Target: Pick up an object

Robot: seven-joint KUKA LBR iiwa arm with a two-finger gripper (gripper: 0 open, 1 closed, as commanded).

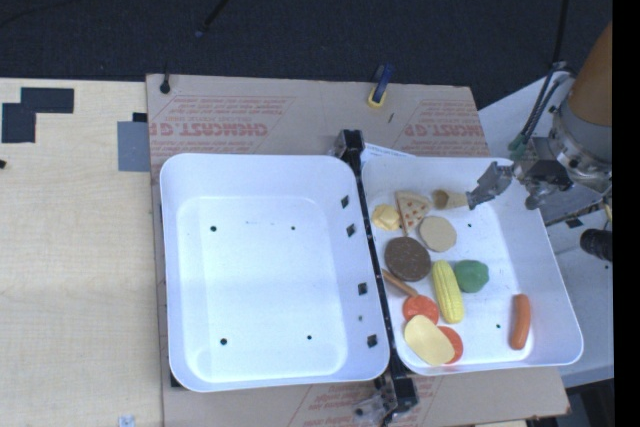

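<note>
Sausage (519, 321), orange-red: likeliest pick, in my judgement.

Camera view. It lies flat on the floor of the white bin (495, 345) on the view's right, near that bin's right wall, its length running roughly up and down the view. It is well apart from the other pieces. The rest of the toy food bunches toward the bin's left side: corn cob (447, 291) with a green lump (471, 275) just beside it, brown disc (408, 258), pale disc (437, 234), wedge (411, 209), red slice (420, 307), yellow oval (428, 340). The second bin (260, 265) sits alongside on the left, both on cardboard (250, 120) over the table (70, 265).

Pincer (490, 185) hangs over the upper part of the right bin, near a small tan piece (445, 200). Open or closed: cannot tell from this angle. Nothing visibly in its hold.

Handling, judged: looks like moulded plastic, so probably light, stiff, not fragile. Smooth and rounded, so liable to roll or slip out. Best taken across the middle, squarely over its narrow width.
</note>
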